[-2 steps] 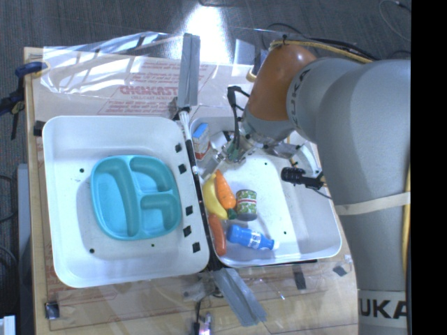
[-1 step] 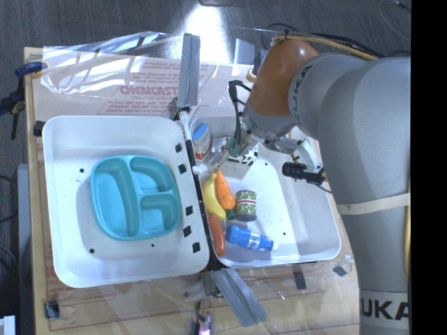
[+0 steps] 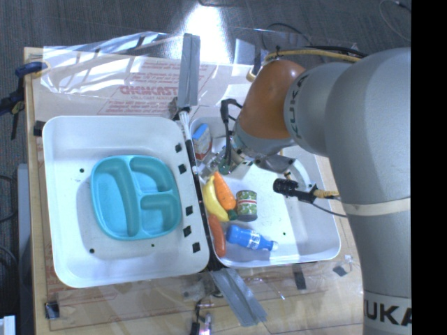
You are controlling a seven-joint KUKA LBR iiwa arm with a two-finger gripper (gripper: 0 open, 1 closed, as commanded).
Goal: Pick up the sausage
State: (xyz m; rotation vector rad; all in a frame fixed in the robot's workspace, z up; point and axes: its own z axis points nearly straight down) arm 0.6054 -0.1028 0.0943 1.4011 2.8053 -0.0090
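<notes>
While the claw's [image 3: 222, 165] state cannot be told, a smooth sausage [image 3: 217, 234] lies below.

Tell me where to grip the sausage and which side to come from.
Grip the sausage across its middle, coming straight down. It lies lengthwise against the right bin's left wall, its upper end under the banana, the blue bottle close to its right. Fingers probably fit best spanning its narrow width.

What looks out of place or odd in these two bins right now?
Nothing looks spilled or damaged. The toy food is crowded against the right bin's left wall: banana, carrot, sausage, blue bottle lying on its side. The blue tray sits flat in the left bin.
</notes>
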